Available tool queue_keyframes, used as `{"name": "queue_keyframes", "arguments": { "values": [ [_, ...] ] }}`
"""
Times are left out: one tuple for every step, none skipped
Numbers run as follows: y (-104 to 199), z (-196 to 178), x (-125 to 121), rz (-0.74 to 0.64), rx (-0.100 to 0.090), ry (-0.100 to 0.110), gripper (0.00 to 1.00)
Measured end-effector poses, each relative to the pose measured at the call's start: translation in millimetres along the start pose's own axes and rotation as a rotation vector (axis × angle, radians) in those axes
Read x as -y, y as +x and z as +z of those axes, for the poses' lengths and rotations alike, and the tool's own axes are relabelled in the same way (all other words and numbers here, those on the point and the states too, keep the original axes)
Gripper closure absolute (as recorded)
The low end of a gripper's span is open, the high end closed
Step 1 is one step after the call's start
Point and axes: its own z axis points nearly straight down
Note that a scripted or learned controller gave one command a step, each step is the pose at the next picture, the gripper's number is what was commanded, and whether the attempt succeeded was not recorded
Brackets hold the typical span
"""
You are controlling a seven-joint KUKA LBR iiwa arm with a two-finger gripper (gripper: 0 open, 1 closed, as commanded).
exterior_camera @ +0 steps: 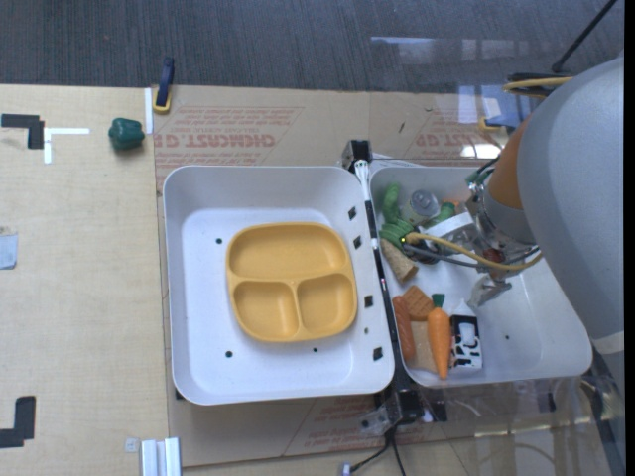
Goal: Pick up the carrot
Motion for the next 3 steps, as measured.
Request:
{"name": "queue_keyframes", "arguments": {
  "values": [
    [-62,1,18,-0.159,0.0,0.002,0.0],
    [-88,-43,31,-0.131,-0.001,0.001,0.0],
    [-24,1,11,0.015,0.001,0.0,0.0]
  ]
}}
